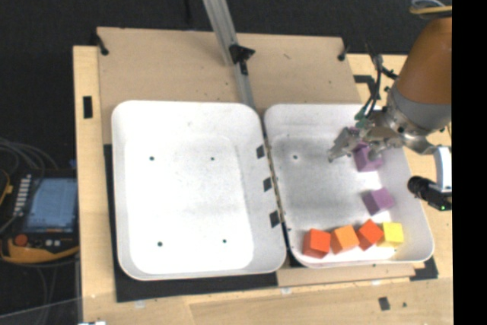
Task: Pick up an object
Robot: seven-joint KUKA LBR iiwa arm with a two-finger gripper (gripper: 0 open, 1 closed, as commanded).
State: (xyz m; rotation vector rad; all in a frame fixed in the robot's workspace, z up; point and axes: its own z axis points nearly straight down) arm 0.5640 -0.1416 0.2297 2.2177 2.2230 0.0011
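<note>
My gripper (361, 151) hangs over the upper right part of the right bin (304, 133), with its fingers spread open. A purple block (371, 159) sits right under it, close to the right-hand finger; nothing shows it being clamped. A second purple block (378, 200) lies lower down in the same bin. Along the bin's front wall stand a red block (316, 242), an orange block (345, 238), another red block (370, 233) and a yellow block (393, 232) in a row.
The left bin (190, 186) lies beside the right one, a raised divider (270, 179) between them. A metal pole (221, 7) slants up from the back of the bench. The arm's orange band (430, 61) enters from the right.
</note>
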